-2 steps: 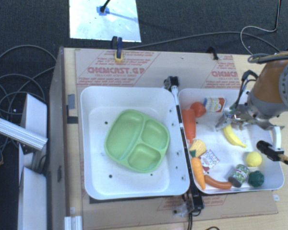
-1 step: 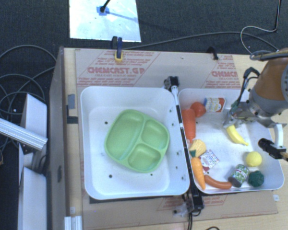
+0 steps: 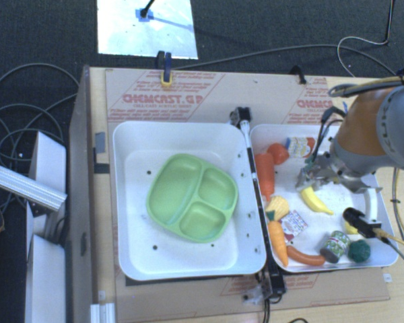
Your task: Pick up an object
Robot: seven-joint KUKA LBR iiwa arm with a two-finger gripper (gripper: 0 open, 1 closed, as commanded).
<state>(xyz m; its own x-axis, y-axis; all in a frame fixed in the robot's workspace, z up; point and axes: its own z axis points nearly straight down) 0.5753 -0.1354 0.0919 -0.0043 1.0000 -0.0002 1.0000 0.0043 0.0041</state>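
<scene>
Camera view, fixed overhead: gripper (image 3: 312,177) low in the right bin (image 3: 384,261), just above a yellow banana (image 3: 316,200) among toy foods; nothing is seen lifted, so the pick appears not yet done. Grasp state cannot be told, the tool's tip being small and blurred under the wrist. Left bin (image 3: 131,200) holds a green divided plate (image 3: 192,197).

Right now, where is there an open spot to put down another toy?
The left bin has bare white floor all around the green divided plate, widest along its left wall and front. The right bin is crowded: carrots, corn, banana, can and broccoli fill it, with the gripper low among them.
</scene>
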